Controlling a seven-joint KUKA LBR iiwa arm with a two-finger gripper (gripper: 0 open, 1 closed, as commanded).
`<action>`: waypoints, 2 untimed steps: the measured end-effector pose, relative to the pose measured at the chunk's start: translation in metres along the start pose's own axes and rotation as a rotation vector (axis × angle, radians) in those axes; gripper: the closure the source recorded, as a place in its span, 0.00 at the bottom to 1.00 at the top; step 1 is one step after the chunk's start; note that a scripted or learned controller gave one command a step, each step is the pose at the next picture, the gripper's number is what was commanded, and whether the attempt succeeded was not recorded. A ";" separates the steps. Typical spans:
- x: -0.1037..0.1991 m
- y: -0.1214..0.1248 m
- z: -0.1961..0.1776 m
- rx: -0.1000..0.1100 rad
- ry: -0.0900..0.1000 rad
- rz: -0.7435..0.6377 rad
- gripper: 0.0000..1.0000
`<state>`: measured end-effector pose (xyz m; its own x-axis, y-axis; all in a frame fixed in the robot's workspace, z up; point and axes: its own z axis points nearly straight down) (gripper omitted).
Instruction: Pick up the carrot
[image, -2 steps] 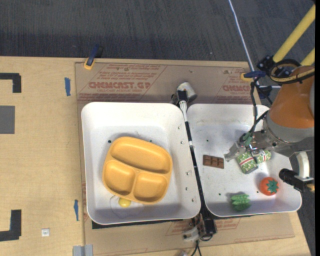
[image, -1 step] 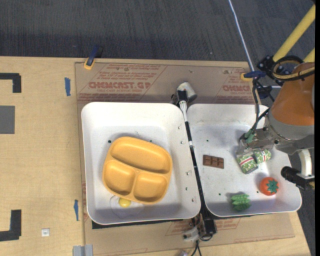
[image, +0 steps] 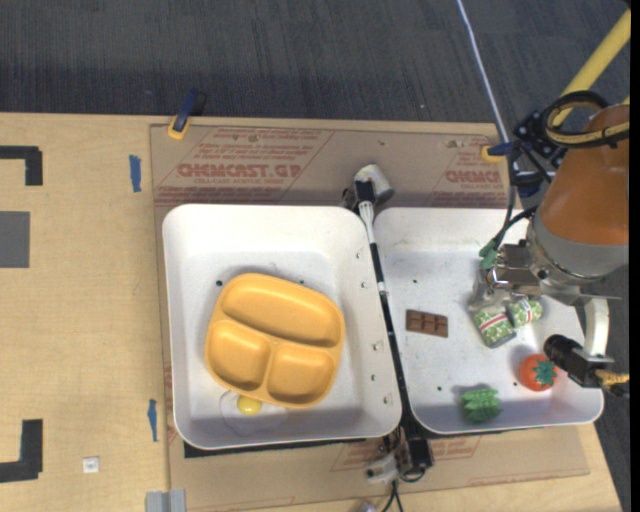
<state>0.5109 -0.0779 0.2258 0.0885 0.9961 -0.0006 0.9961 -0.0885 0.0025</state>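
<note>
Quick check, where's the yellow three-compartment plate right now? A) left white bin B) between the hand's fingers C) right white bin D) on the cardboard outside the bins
A. The yellow three-compartment plate lies flat in the left white bin, while the right white bin holds the small brown chocolate-bar piece and the other small items.

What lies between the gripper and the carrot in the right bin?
The gripper hangs over green-and-white packets, which lie between it and the carrot, toward the front edge of the right bin. A black arm part sits close against the carrot's right side.
</note>
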 end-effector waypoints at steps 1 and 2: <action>0.070 -0.017 0.041 0.007 0.001 0.313 1.00; 0.069 -0.038 0.041 0.008 0.001 0.608 1.00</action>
<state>0.4790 -0.0058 0.1842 0.6415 0.7671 -0.0005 0.7671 -0.6415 -0.0051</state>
